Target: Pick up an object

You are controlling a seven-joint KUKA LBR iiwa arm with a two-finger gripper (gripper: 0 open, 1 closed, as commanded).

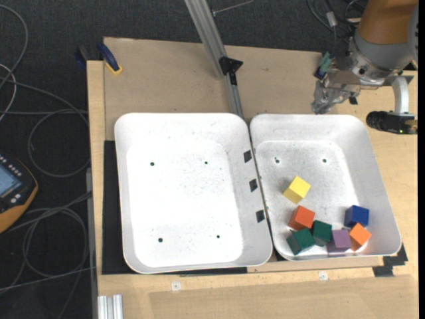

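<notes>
The right bin [372, 151] holds several small blocks near its front. A yellow block [297, 189] lies apart, toward the middle. In front of it sit a red-orange block [303, 216], two dark green blocks [301, 240] [322, 231], a purple block [340, 239], an orange block [360, 234] and a blue block [356, 214]. My gripper [325, 102] hangs above the bench just behind the right bin's back rim, well away from the blocks. Nothing shows between its fingertips.
The left bin [133, 198] stands beside the right one, their rims touching at the middle. A slanted metal rail [211, 35] crosses the bench behind the bins. A blue and yellow clamp [111, 58] sits at the bench's back left corner.
</notes>
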